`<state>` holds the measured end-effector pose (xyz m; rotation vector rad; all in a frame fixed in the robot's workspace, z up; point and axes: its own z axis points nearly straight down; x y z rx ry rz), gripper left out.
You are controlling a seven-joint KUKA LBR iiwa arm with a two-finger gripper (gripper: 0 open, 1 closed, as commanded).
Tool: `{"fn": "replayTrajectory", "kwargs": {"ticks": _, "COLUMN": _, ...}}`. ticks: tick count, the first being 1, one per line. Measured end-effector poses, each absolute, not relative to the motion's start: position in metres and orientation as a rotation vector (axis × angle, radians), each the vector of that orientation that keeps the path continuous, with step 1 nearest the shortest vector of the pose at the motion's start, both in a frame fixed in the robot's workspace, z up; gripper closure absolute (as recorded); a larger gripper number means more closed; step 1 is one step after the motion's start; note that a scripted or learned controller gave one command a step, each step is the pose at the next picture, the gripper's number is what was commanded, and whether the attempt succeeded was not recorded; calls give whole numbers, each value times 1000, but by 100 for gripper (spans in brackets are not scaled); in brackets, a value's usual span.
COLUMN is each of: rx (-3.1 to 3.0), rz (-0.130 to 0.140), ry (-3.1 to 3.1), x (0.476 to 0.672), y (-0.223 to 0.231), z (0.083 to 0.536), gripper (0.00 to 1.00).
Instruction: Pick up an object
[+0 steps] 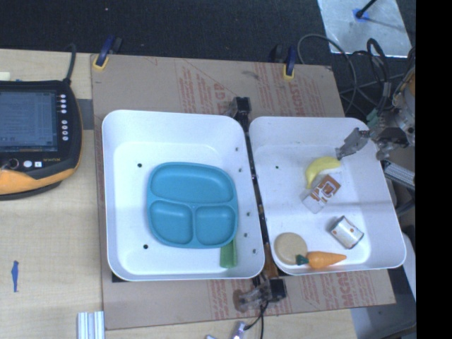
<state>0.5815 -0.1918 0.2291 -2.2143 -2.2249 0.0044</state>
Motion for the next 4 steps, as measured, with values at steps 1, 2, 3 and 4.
{"fn": "replayTrajectory", "kwargs": {"ticks": 1, "rx": -2211, "rz": 8, "ry": -2226, "x": 594, "y": -156, "z": 93, "gripper": 0}}
{"fn": "replayTrajectory", "kwargs": {"ticks": 2, "rx": -2215, "rz": 4, "ry": -2221, "x": 561, "y": -213, "z": 119, "gripper": 0}}
{"fn": "replayTrajectory", "kwargs": {"ticks": 3, "rx": -2213, "rz": 4, "ry": -2226, "x": 619, "y": -180, "z": 92, "gripper": 0}}
{"fn": "replayTrajectory", "kwargs": {"ticks": 4, "rx": -2214, "rz": 6, "ry": -2225, "x": 558, "y": -213, "z": 92, "gripper": 0}}
